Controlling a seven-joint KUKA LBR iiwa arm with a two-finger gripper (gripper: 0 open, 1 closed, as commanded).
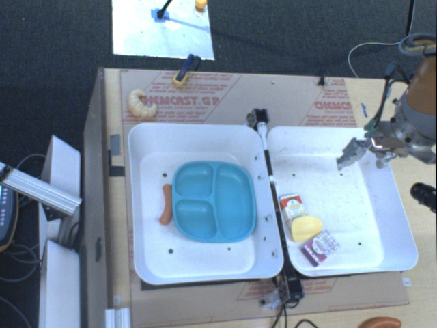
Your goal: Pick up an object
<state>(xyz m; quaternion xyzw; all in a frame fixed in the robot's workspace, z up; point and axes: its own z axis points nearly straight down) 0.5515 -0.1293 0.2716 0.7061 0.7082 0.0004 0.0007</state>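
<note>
Here, a soft yellow lumpy object (pixel 306 227) lies low in the right white bin (pixel 382 203) between a red-white packet (pixel 291 203) and a maroon wrapper (pixel 319 247), well apart from the empty, spread-fingered gripper (pixel 363 152) near the bin's upper right.

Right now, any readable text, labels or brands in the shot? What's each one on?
"CHEMCAST GP" in red on the brown board behind the left bin, legible.
Same red print at the board's right corner, cut off, unreadable.
Red-and-white packet in the right bin: label too small.
Dark red packet: print blurred.
</note>
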